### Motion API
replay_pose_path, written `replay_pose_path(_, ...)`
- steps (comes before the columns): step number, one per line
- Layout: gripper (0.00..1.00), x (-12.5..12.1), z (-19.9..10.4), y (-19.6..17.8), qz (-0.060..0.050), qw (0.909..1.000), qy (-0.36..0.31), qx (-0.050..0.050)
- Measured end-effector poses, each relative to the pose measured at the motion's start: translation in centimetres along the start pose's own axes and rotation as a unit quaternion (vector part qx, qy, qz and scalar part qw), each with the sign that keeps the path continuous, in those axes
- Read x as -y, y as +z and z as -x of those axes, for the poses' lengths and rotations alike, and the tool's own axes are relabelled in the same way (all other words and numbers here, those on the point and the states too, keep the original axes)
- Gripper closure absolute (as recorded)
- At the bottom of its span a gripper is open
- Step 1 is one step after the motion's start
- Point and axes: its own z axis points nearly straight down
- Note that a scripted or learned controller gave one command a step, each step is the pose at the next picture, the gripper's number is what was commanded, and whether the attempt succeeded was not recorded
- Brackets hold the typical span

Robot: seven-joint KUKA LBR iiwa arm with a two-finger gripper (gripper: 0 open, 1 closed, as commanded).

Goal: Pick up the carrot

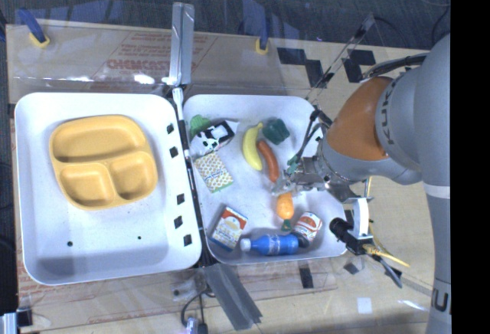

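Altogether one carrot (pixel 269 160), one banana (pixel 252 147); claw (pixel 295 181) opening indiscernible.

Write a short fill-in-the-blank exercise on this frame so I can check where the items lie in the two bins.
1. The yellow divided plastic tray lies in the ____ white bin.
2. The curved yellow banana lies right beside the long orange ____.
3. The blue plastic bottle lies on its ____ at the right white bin's near edge.
4. The two-finger gripper hovers over the ____ bin.

Missing words: left; carrot; side; right
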Motion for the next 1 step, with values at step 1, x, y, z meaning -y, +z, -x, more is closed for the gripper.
replay_pose_path(1, 1.00, -0.07, 0.29, -11.68, 0.001, 0.9998, -0.020, 0.000)
